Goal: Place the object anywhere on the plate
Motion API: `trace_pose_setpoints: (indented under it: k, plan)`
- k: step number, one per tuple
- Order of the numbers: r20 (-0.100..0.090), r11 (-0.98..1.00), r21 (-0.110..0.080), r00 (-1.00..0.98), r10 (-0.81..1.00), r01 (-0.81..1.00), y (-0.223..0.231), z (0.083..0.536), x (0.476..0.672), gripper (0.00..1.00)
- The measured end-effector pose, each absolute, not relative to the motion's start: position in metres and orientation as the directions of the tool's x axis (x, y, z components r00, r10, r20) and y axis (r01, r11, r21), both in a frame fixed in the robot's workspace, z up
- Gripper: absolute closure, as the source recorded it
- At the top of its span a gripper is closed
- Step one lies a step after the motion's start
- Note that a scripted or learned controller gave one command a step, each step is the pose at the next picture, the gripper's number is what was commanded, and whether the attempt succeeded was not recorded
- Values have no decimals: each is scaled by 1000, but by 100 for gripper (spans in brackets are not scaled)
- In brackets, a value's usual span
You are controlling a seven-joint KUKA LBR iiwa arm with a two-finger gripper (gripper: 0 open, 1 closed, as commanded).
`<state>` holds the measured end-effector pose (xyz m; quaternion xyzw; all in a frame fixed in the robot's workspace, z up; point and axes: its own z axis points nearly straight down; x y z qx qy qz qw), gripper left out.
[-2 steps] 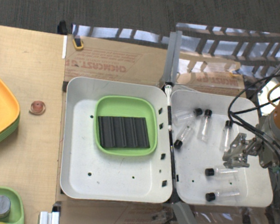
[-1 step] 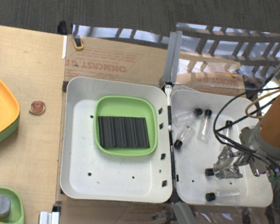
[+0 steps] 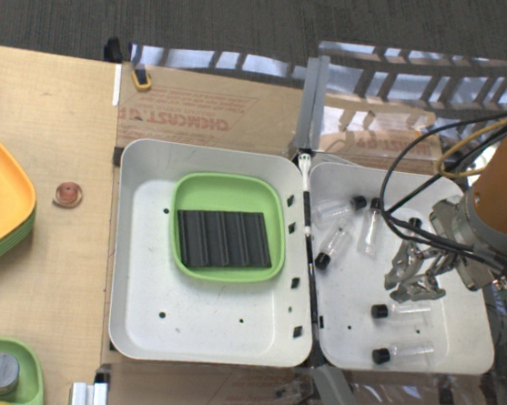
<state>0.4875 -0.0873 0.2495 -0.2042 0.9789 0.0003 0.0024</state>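
Clear plastic vials (image 3: 334, 244) with black caps, hard to make out, lie scattered in right bin (image 3: 454, 359); my pincer (image 3: 414, 279) hangs above them, grip unreadable; green plate (image 3: 227, 229) carries ribbed dark slab (image 3: 223, 239)

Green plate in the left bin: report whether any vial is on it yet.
Not yet. The green square plate bears a dark ribbed mat; the clear plastic black-capped vials lie in the right white bin.

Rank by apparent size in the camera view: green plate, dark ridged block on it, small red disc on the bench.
1. Green plate
2. Dark ridged block
3. Red disc, by far the smallest
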Motion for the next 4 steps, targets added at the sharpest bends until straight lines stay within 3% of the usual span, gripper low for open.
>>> trace_pose_setpoints:
  k: [1,2,3,4]
  plan:
    - [-2,902,1,-902,-432,-432,-112,179,488,100]
    - [-2,808,1,-808,-589,-589,-92,163,486,100]
    - [-4,749,-1,-749,-662,-662,-60,211,488,100]
    - [-4,749,-1,-749,-663,-663,-61,211,488,0]
